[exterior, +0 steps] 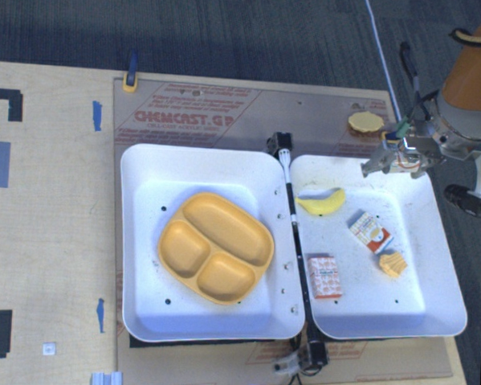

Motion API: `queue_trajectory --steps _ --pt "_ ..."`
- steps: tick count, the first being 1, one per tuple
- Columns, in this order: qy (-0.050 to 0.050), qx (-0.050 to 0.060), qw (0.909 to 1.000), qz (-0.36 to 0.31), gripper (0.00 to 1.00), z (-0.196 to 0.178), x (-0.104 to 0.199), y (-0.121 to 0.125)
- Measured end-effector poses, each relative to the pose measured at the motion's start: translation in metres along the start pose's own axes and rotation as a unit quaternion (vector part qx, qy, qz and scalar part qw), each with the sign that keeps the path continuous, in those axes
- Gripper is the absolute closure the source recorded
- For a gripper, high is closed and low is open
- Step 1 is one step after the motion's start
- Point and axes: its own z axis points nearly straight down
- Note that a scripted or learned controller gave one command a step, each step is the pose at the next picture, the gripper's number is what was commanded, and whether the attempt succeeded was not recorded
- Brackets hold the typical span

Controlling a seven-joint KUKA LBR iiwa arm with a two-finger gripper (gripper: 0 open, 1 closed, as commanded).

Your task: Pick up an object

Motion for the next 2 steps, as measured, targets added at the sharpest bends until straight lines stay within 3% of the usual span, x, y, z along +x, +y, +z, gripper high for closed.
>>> queue_trajectory --steps 1,2 --pt "-0.001 -0.001 1.0 0.0 0.0 0.125 -0.025 -0.006" --pt "-0.001 -0.003 1.0 0.0 1.0 0.114 -0.025 -0.005"
